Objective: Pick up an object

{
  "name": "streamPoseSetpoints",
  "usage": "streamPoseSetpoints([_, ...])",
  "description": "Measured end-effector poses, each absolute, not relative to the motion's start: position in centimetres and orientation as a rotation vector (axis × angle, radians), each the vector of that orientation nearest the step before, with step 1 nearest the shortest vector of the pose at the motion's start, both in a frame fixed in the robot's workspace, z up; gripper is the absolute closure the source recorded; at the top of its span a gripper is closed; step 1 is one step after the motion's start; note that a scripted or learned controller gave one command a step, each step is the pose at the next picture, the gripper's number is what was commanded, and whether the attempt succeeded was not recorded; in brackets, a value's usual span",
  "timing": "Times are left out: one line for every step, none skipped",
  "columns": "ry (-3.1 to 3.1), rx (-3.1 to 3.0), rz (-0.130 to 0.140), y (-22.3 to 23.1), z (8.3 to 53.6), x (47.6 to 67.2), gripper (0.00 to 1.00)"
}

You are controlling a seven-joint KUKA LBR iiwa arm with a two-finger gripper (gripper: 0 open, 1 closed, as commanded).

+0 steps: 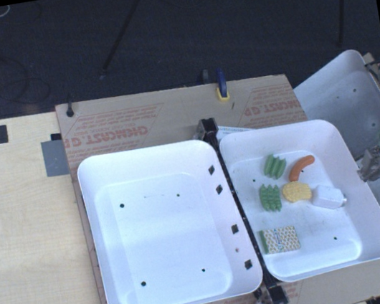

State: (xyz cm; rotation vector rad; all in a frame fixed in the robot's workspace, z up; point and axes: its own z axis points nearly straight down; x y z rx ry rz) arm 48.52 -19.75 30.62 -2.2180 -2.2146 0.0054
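Observation:
The right bin point(367, 225) holds several small objects. A green ridged piece point(275, 166) lies near the bin's middle, with an orange curved piece point(301, 166) just to its right. Below them a second green ridged piece point(270, 197) sits beside a yellow round piece point(297, 192). A white piece point(328, 197) lies right of the yellow one. A flat speckled green pad point(280, 239) rests near the bin's front left.
The left bin point(97, 200) stands against the right bin, joined by a black divider strip point(230, 206). Both rest on a cardboard sheet point(134, 124). A grey metal plate point(340, 95) with cables and fittings point(379, 161) lies at the right.

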Motion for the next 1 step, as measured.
streamPoseSetpoints([-2.224,-2.224,-0.001,-21.29,38.67,50.47,1.00])
